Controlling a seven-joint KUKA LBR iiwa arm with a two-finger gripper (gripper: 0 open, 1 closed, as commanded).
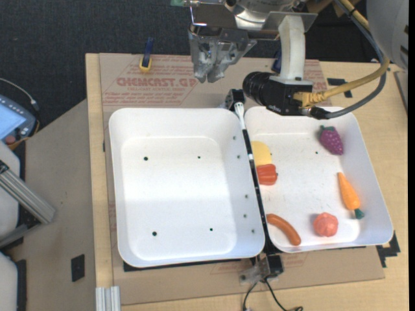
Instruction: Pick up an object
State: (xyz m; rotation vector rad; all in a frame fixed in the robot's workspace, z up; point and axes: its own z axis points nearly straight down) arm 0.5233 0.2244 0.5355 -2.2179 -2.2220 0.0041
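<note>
Bright, even light falls from overhead, and the two white bins glare hardest: the left bin (pixel 175 186) is nearly washed out across its floor, with only soft grey shading along its rims. The right bin (pixel 295 141) carries a faint shadow near its top wall. The cardboard on the bench (pixel 162 83) looks flat and matte. The dark floor (pixel 45 37) beyond swallows detail. The hand (pixel 211 60) looks slightly soft and grainy.
</note>
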